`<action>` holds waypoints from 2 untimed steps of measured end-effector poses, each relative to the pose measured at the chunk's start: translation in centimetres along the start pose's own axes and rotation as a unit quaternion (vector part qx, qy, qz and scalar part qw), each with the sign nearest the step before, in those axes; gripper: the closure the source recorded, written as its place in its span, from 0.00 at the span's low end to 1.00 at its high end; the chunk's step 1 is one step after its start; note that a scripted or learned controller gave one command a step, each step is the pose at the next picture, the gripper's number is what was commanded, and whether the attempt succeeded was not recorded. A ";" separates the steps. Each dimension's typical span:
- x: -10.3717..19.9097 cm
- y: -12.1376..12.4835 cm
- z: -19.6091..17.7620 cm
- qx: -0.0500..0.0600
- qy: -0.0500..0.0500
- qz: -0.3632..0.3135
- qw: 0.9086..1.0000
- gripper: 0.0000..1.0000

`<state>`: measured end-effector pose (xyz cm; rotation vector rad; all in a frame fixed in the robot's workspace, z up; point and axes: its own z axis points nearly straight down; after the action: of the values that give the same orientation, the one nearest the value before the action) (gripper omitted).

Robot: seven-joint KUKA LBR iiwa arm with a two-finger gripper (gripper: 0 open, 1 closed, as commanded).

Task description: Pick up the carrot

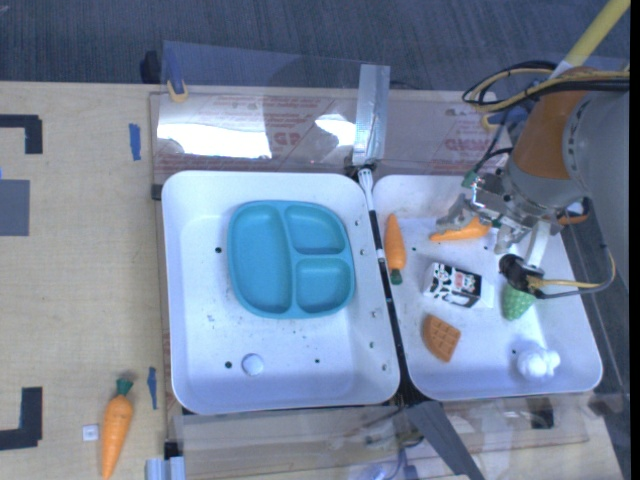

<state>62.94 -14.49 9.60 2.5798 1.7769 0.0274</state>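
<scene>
Your gripper [478,220] grasps a carrot [458,233] at the right bin's [580,363] twelve o'clock; the left bin [190,298] holds a blue plate [291,258].

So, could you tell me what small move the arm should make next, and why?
Probably a short, slow lift: the gripper sits right at an orange carrot in the right bin, and a lift would show whether it is held.
</scene>
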 end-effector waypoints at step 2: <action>0.0 4.2 -1.9 0.006 -0.005 -0.026 1.000 0.00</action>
<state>66.79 -15.95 11.57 2.5370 1.8447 0.0043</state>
